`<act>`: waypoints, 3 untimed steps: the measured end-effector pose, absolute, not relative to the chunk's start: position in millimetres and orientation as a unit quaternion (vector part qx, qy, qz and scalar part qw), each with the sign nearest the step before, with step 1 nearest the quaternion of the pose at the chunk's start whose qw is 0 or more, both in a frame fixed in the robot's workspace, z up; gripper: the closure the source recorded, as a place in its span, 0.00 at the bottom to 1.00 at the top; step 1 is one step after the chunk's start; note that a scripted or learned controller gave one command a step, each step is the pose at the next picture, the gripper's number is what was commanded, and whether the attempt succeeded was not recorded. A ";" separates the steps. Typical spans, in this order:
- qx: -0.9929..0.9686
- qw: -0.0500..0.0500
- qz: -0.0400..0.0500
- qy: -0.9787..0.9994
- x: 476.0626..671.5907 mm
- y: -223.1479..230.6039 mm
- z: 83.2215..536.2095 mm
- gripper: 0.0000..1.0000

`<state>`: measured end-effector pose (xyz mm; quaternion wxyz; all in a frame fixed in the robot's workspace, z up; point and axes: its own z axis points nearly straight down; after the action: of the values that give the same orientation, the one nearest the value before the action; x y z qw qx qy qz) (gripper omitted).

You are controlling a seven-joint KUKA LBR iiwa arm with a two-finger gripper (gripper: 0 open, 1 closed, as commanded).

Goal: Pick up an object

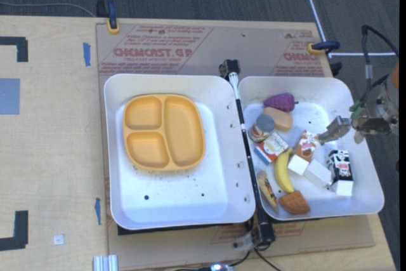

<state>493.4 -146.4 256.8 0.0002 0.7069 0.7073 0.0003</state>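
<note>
Reaching in from the right, the gripper (pixel 347 125) hangs over the right bin (pixel 365 200), close to its right wall. It holds nothing, and from this view it is too small and dim to say if its jaws are apart or together. The step looks like the start: getting over a thing before going down. All the small things sit in the right bin: a purple toy (pixel 280 101) at the top, a tan block (pixel 278 118) under it, a banana (pixel 283 172) in the middle, a white block (pixel 298 165) beside it, a cow carton (pixel 341 167) under the gripper, and a brown bread piece (pixel 294 203) near the bottom. Next, the arm needs to pick one thing, line up over it and come straight down. The cow carton is nearest and has some bare floor on its right, so I think it is the easy pick. The middle pile is crowded, with things touching. The left bin (pixel 120 187) has a yellow plate (pixel 164 132) and lots of room.
</note>
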 end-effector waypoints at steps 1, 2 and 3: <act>0.707 0.001 0.001 0.707 501.7 -112.9 135.8 0.00; 0.707 0.001 0.000 0.707 501.6 -107.8 123.4 0.00; 0.708 0.002 0.002 0.706 510.7 -94.0 89.2 0.00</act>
<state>510.7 -94.0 89.2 0.0022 0.7077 0.7065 0.0015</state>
